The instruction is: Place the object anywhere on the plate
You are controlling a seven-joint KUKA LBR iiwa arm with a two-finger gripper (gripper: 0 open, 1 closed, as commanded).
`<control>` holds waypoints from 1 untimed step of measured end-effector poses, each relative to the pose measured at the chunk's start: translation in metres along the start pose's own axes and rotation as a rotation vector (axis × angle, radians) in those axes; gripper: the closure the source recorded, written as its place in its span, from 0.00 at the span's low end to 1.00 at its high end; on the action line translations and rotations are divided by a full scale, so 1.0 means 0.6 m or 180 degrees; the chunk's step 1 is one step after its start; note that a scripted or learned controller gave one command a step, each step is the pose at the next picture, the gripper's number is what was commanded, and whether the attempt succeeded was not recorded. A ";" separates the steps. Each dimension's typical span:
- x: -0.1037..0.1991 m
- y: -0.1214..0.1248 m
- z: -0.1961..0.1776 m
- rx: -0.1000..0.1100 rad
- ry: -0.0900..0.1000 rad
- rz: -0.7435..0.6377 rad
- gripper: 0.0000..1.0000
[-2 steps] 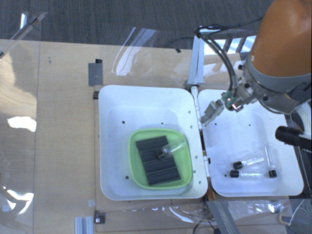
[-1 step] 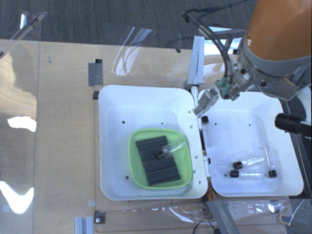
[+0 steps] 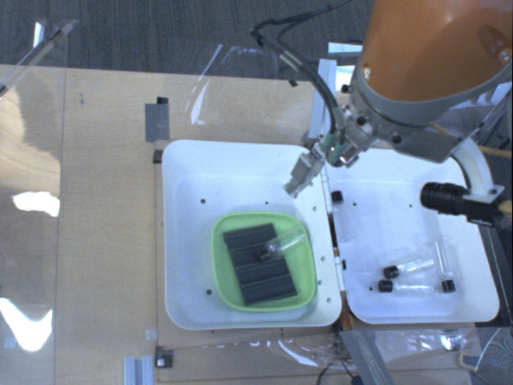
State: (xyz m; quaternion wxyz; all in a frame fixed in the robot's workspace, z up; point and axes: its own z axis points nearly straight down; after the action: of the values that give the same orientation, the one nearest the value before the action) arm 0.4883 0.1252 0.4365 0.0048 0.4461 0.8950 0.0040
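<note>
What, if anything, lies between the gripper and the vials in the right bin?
Nothing visible blocks the way. The gripper hangs over the left bin's upper right part, the vials lie low in the right bin, and between them are only the bins' adjoining rims and one small black cap.

Two bins sit side by side in the lower middle of the frame, the left bin (image 3: 184, 215) touching the right bin (image 3: 473, 295) along a shared edge. A plate (image 3: 223, 239) lies in the lower half of the left bin, and on it rests a ridged block (image 3: 256, 267) with a small vial (image 3: 280, 245) lying across its upper right part. Several vials (image 3: 417, 273) lie in the lower part of the right bin. The gripper (image 3: 303, 175) hangs over the upper right corner of the left bin, above and to the right of the plate.
</note>
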 end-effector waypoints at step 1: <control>-0.025 0.038 0.000 -0.0001 -0.0001 -0.1116 0.00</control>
State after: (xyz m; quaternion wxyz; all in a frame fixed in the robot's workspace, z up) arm 0.5154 0.1271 0.4367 0.0056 0.2832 0.9591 0.0032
